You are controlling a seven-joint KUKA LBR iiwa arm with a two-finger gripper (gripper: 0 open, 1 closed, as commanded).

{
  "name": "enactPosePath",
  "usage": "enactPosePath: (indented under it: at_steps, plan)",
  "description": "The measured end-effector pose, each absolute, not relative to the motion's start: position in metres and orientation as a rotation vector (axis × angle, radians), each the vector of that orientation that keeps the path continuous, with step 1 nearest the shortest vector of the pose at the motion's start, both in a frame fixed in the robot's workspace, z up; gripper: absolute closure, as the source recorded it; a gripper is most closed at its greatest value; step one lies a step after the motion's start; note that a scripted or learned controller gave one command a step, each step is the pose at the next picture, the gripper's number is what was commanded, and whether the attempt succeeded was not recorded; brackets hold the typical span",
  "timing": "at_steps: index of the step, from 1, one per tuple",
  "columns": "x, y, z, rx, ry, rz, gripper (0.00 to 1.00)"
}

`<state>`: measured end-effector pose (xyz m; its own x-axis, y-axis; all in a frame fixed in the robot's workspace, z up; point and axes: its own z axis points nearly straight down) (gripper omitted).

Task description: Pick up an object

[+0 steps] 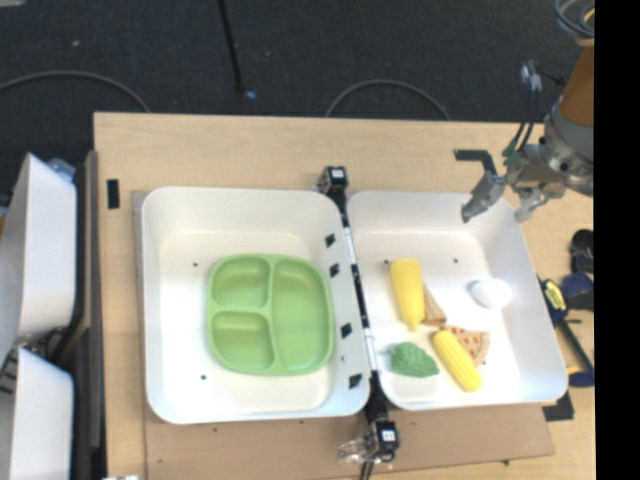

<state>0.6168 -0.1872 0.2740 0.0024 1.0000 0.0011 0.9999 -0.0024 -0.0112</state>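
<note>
Camera view: yellow corn cob (pixel 407 291) beside pizza slice (pixel 433 310) in right bin (pixel 520 268).

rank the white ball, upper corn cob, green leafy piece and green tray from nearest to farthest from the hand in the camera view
From the hand:
1. White ball, right side of the right bin, just below the hand.
2. Upper corn cob, middle of the right bin.
3. Green leafy piece, right bin's front left.
4. Green tray, in the left bin.
</note>
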Motion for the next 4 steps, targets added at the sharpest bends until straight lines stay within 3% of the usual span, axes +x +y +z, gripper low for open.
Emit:
enactPosePath:
  at_steps: [1, 4]
  plan:
    - [0.619, -0.186, 0.282, -2.222, -2.223, -0.002, 0.0]
    - [0.609, -0.192, 0.106, -2.226, -2.217, 0.004, 0.0]
